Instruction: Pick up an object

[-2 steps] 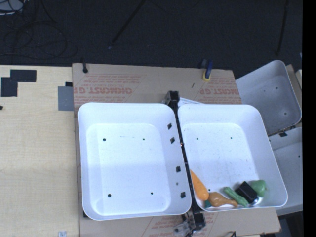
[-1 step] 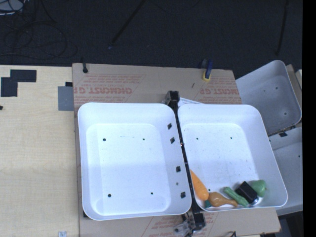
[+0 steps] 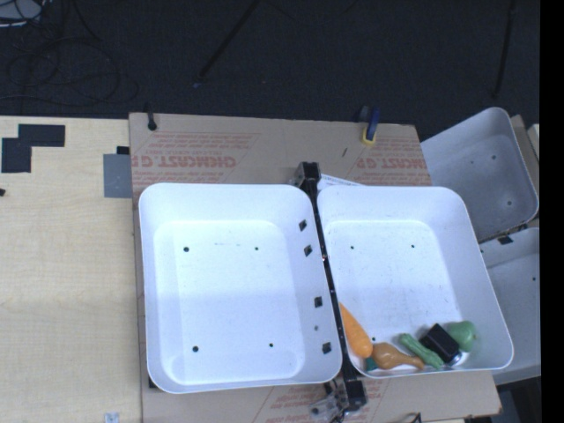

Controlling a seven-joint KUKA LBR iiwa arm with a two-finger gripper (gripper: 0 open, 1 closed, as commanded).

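The right bin holds a small cluster of objects along its near edge. An orange carrot-shaped piece lies by the bin's left wall. Beside it sits a tan-orange lump. A green elongated piece lies to the right of the lump, touching a small black block. A round green object rests just past the block near the bin's right corner. The left bin sits alongside, its floor bare white.
Both bins rest on a cardboard sheet atop a light wooden bench. A black clip strip joins the bins down the middle. A grey metal panel stands at the right. A blue and yellow clamp grips the cardboard's far edge.
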